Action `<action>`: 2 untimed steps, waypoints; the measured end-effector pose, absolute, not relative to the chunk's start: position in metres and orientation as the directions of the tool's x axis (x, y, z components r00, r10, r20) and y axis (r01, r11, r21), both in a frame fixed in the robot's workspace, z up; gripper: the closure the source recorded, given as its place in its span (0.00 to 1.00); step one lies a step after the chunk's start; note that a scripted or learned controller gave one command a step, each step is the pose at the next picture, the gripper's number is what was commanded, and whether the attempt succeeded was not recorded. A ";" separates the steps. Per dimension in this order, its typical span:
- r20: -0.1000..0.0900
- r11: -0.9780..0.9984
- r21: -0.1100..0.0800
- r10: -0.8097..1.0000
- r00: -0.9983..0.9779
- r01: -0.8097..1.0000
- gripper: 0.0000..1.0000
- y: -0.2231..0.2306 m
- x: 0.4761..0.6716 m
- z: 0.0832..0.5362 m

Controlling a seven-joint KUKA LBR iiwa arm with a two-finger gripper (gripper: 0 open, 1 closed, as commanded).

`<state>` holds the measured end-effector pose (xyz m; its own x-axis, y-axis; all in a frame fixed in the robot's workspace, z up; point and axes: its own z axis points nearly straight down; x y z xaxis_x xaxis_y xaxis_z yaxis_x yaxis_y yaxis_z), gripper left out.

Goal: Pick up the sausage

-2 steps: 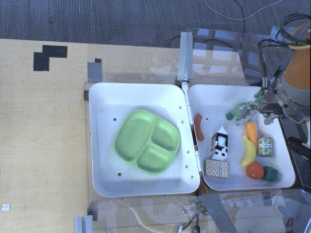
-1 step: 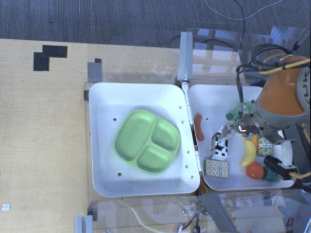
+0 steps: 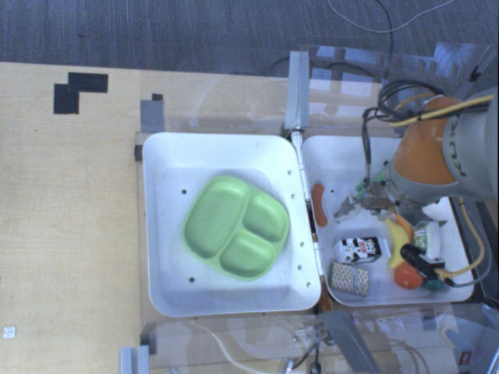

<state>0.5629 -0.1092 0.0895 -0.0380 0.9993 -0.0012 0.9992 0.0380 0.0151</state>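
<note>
single grey arm with orange band [image 3: 425, 150] reached in from the right over the right-hand shallow white bin [image 3: 337, 153]. the metal two-finger gripper [image 3: 360, 202] hung low in that bin's middle, its thin jaws splayed apart and pointing left, with nothing between them.

the small reddish-orange sausage [image 3: 320, 204] lay in the same bin, hard against its left wall by the divider. its long axis ran roughly up and down the view, nearly parallel to the wall. it sat to the left of the jaws, near but apart, not touching.

judgement: the coming move turns on a short shift left and a drop. the jaws would need to straddle the sausage across its narrow width, and the wall leaves little room for the far finger. a scrape on the wall or a push of the sausage looks the likely failure.

other things in the right bin: a black-and-white printed packet [image 3: 361, 248], a woven tan block [image 3: 349, 278], a yellow banana-like piece [image 3: 401, 236], and a red-orange round item [image 3: 405, 277] near the front right.

the left shallow white bin [image 3: 168, 232] held a light green sectioned plastic tray [image 3: 236, 226]. both bins sat on the pale wooden tabletop [image 3: 70, 224].
</note>
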 end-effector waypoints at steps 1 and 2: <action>-0.002 0.078 0.015 0.997 -0.078 0.997 0.00 -0.109 0.530 0.090; -0.002 0.119 0.013 0.993 -0.119 0.993 0.00 -0.089 0.608 0.089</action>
